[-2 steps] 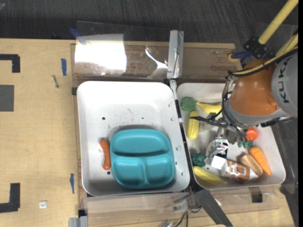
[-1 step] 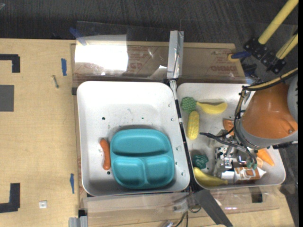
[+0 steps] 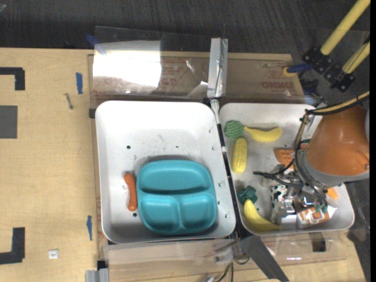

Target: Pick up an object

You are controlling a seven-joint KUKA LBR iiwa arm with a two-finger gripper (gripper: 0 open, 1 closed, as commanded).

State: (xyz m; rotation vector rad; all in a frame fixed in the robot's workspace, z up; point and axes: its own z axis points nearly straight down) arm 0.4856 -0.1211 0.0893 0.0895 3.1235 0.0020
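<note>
My gripper (image 3: 289,203) hangs low in the right bin (image 3: 343,219), near its front right part, under the arm's orange band (image 3: 338,145). Just left of it a yellow banana (image 3: 256,216) lies along the front wall, with a small dark green piece (image 3: 247,194) at its upper end. An orange and white item (image 3: 311,217) lies right beside the gripper. Further back are a corn cob (image 3: 239,154), a green vegetable (image 3: 234,128), a second banana (image 3: 264,134) and an orange piece (image 3: 284,154). The wrist hides what lies directly under the gripper.
The left bin (image 3: 117,122) holds a teal divided tray (image 3: 176,195) and an orange sausage-shaped toy (image 3: 131,191) to the tray's left. A ridge (image 3: 224,157) separates the two bins. Clear plastic sheets (image 3: 176,69) stand behind them.
</note>
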